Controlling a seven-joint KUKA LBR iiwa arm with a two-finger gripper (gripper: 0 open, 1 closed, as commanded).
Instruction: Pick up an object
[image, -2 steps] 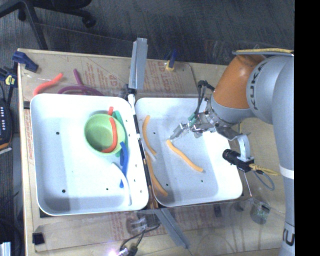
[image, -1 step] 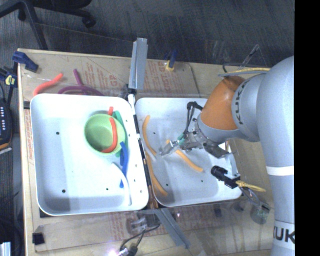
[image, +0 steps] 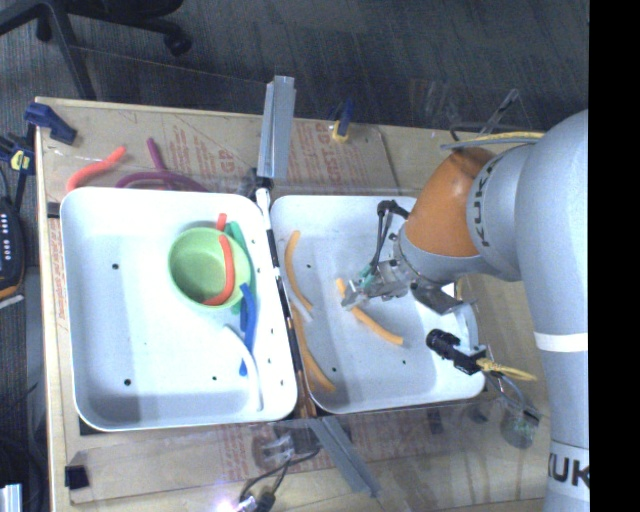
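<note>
Grey arm (image: 555, 250) reaches into the right bin (image: 420, 385). Its tool (image: 362, 288) sits low beside an orange strip (image: 378, 327); whether it is apart or together, I cannot tell.

Single fixed cam, mounted above the bench (image: 400, 150) and looking down at a slant, far enough back to take in the left bin (image: 110, 330) and right bin (image: 400, 385) whole, plus bench margin and a strip of dark floor (image: 380, 50) toward 12 o'clock. Bins sit side by side across mid-frame, left one toward 9, right one just past centre. Arm (image: 545, 210) enters from 3 o'clock and hides the right bin's 3 o'clock rim.
</note>
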